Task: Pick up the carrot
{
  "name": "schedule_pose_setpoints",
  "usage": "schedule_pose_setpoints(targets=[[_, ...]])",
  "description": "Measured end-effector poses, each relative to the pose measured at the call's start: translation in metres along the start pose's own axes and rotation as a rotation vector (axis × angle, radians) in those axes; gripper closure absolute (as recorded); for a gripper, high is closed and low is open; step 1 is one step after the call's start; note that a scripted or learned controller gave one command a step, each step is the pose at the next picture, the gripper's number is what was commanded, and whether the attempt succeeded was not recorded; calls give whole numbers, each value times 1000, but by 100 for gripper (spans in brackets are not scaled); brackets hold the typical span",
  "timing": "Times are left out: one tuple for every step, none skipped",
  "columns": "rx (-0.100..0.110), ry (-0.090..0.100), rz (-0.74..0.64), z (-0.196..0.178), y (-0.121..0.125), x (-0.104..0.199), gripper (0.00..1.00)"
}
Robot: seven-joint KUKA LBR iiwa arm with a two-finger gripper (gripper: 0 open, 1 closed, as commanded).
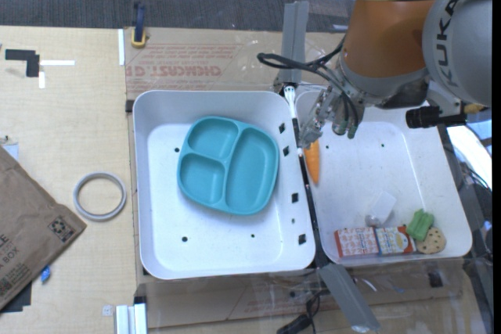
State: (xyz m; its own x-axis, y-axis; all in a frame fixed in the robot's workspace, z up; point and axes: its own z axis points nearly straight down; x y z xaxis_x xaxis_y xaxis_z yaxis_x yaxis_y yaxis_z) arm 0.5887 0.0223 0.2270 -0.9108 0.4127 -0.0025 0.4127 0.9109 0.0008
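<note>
- I see the carrot [312,163] in the right bin [446,192], tight against the wall shared with the left bin [156,192], gripper [332,123] just above its top end.
- Can't tell whether the pincer is spread or pinched; nothing visibly between it.
- Risk: a finger lands on the bin wall, or the carrot rolls away on closing.
- The teal plate [228,165] is well clear.

The wooden bench [70,113] bears two white bins [149,168] side by side, a tape ring [99,195] and a cardboard box [27,235] near its left edge.
</note>
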Motion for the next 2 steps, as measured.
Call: schedule_pose_setpoints(targets=[[0,3,-308,31,-26,7,100],[-1,-1,-472,-64,-64,59,100]])
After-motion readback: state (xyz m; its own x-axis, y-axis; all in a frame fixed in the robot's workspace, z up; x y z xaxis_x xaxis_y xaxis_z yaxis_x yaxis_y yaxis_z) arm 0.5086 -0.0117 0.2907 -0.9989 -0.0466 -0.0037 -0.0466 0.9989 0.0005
